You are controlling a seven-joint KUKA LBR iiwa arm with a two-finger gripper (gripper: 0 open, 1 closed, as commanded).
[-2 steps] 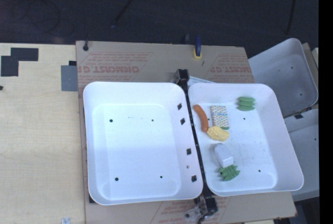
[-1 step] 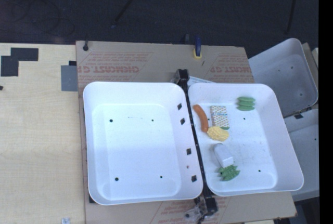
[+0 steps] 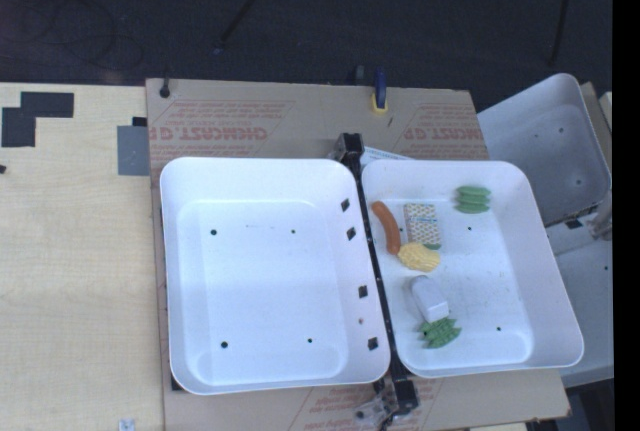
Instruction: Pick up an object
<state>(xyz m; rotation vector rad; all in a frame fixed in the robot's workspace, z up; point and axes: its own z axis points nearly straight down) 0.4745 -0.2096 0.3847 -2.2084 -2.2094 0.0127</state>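
Six small objects lie in the right bin (image 3: 545,249), shapes blurred.

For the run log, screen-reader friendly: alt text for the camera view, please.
Two shallow white bins sit side by side on a bench; the right bin holds six small items: an orange sausage, a patterned block, a yellow piece, a white block and two green pieces. The left bin adjoins it.

Item at right margin: a pale grey, flat, round-cornered metal panel (image 3: 545,144), surface smooth, marked with a few small dark dots, possibly screws. Whether this panel belongs to the robot's body cannot be determined.
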